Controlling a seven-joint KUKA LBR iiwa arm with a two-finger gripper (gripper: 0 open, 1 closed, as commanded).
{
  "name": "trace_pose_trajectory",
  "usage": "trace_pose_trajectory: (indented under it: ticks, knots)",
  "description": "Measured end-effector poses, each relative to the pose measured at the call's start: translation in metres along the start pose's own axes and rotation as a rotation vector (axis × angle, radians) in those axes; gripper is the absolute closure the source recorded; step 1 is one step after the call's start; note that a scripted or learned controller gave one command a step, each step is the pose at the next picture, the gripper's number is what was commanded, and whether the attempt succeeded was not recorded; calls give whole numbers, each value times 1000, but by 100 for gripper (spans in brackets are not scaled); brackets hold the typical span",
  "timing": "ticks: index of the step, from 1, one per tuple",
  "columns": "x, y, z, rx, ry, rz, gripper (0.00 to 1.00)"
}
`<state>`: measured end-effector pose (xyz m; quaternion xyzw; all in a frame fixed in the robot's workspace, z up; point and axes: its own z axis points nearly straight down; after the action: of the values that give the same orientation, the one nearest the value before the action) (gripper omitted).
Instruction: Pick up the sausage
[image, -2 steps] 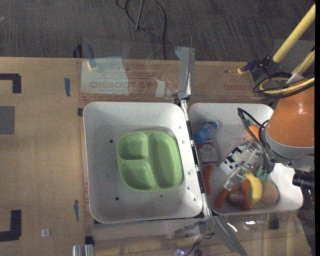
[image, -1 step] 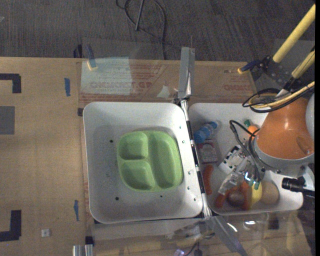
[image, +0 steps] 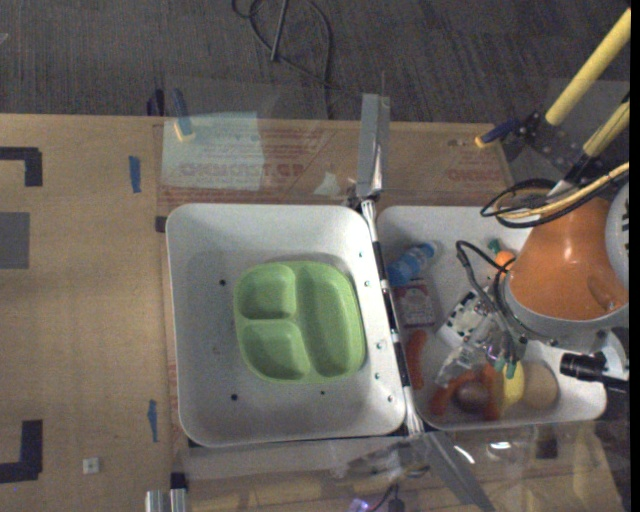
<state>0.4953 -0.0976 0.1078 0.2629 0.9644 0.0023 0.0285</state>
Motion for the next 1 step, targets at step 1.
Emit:
trace_pose_trajectory:
  ticks: [1]
  knots:
    - [-11,2,-16,-11,-37,6,100]
